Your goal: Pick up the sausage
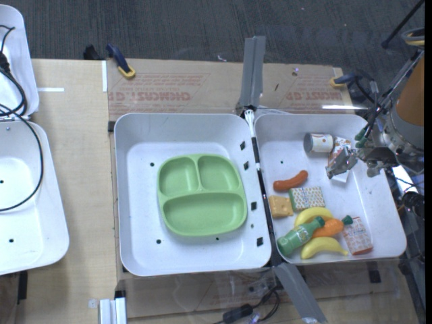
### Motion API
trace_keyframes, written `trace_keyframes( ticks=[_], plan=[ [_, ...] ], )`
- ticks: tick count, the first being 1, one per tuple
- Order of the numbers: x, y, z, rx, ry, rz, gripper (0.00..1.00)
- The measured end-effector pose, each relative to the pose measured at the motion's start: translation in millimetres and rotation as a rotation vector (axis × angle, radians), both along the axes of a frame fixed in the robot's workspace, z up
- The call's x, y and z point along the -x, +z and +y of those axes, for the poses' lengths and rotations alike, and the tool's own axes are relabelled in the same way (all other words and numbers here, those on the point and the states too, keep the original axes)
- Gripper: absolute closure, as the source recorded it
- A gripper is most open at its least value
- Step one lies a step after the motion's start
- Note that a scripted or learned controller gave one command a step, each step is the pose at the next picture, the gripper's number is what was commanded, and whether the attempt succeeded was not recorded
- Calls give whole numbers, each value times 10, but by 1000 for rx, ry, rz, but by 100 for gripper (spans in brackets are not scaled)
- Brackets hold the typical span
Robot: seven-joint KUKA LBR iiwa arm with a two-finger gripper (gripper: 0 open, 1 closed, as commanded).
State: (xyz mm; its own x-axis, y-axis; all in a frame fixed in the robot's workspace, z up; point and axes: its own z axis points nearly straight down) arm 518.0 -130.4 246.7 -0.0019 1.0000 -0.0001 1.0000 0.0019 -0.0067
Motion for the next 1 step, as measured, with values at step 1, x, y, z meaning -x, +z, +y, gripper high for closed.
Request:
trace_keyframes(
  ticks=[1],
  plan=[
    [-422, -406, 684, 1, -61, 1, 0]
  ],
)
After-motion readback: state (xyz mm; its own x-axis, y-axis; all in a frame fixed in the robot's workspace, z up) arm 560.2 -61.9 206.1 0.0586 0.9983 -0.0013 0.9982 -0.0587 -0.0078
